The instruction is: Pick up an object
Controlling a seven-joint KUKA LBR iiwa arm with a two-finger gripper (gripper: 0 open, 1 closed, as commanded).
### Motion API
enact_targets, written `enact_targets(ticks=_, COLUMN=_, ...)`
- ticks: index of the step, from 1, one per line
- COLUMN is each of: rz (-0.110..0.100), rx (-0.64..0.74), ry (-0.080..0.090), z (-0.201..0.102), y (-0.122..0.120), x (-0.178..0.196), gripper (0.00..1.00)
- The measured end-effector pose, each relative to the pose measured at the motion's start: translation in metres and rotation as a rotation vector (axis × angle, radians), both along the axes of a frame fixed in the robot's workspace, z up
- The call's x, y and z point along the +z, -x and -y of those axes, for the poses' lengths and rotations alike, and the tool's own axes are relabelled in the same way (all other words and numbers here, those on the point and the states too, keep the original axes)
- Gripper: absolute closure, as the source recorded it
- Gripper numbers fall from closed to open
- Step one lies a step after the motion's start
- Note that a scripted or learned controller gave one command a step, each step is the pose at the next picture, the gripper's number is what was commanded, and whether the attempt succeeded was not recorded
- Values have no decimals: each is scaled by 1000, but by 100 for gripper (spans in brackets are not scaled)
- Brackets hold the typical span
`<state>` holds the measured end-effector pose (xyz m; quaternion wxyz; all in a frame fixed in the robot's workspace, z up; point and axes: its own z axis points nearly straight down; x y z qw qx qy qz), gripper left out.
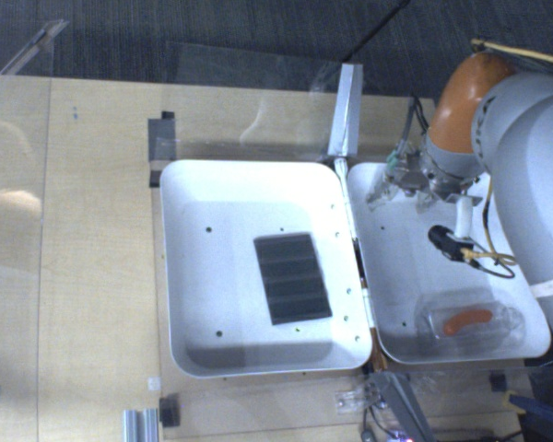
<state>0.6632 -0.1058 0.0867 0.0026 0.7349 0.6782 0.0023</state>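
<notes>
No readable writing or brand marks anywhere that I can make out, everything's too small or plain.

Count from the overhead camera: two shallow white plastic bins sitting side by side on the light wooden desk (83,274). The left bin (203,201) has one thing in it, a flat dark grey ribbed rectangular pad (293,278), lying roughly in the middle and turned a bit off square to the bin walls. The right bin (396,265) has one clear plastic container with something orange inside (467,321), down in the near right corner, close to the rim.

The grey arm with the orange band (465,99) comes in from the right and bends down over the far end of the right bin. Its hand (407,175) sits low near that bin's far left corner, well apart from the clear container and across the divider from the ribbed pad. Can't tell whether the hand is spread or pressed together, it's just a blurry cluster of metal and cable from here. A black cable (456,245) hangs off the wrist over the bin.
</notes>
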Motion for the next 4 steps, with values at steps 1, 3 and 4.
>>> enact_targets(ticks=1, rz=0, rx=-33, ry=1, z=46, y=12, x=44, gripper=0)
enact_targets(ticks=3, rz=-2, rx=195, ry=2, z=11, y=-8, x=-1, gripper=0)
enact_targets(ticks=4, rz=4, rx=422, ry=5, z=28, y=75, x=3, gripper=0)
